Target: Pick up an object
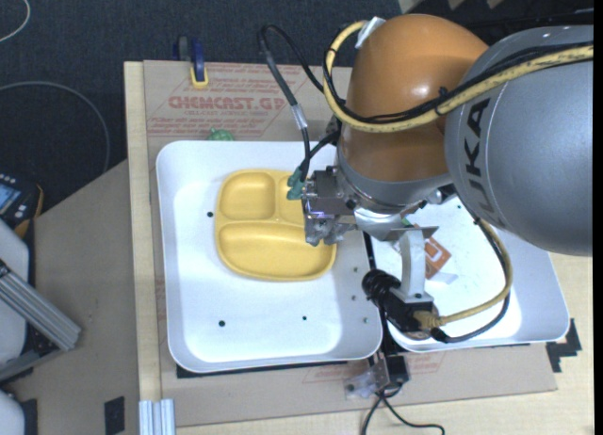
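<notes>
**Gripper down at the right edge of the yellow plate**

Nearest the camera, along the bottom of the view, a small connector and a cable point(382, 381) lie on the front strip of the table point(151, 330), just below the gap between the two bins. Above them the left white bin point(188, 330) has a bare front floor, marked with a few small dark dots.

Further in, a yellow divided plate point(264, 226) lies flat in the middle of the left bin, one large compartment toward the front and two smaller ones behind it. The gripper point(320, 221) sits at the plate's right edge, low over the rim, with a dark metal body and wiring around it. Its fingers are hidden beneath that body, so I cannot tell whether they are spread or closed, or whether they have the rim between them.

To the right, the right white bin point(528, 325) is mostly covered by the arm point(528, 122). On the visible part of its floor lies a small orange and white object point(436, 256), too covered to name. A black cable with yellow sleeving loops over this bin's front.

Farthest back, the arm's orange band point(415, 66) bulges over the rear of both bins. Behind the left bin lies a brown board point(226, 99) with red printed lettering, and a small yellow and blue clamp point(196, 61) sits at its back edge.
</notes>
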